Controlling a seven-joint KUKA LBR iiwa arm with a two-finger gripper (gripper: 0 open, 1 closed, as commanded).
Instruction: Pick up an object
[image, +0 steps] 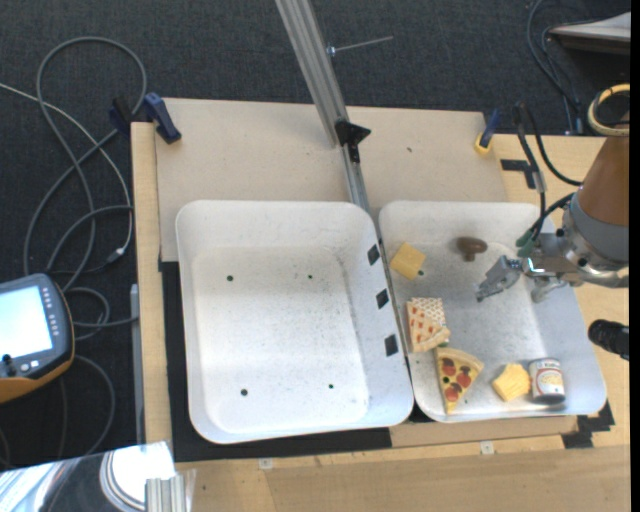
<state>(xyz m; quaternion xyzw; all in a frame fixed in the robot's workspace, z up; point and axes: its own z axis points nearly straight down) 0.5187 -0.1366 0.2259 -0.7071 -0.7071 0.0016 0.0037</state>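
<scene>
Two white bins sit side by side on the counter (260, 150). My arm (610, 200) reaches in from three o'clock, wrist bent down over the right bin (500, 225). My claw (520, 280) is spread wide, holding nothing. Below it, toward six o'clock, lie a pizza slice (456, 377), a yellow block (511, 382) and a small can (547, 380).

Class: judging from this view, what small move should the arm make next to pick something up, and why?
Probably shift slightly toward the brown piece and descend: the gripper hovers with nothing between its fingers, and that piece lies nearest in the right bin.
</scene>
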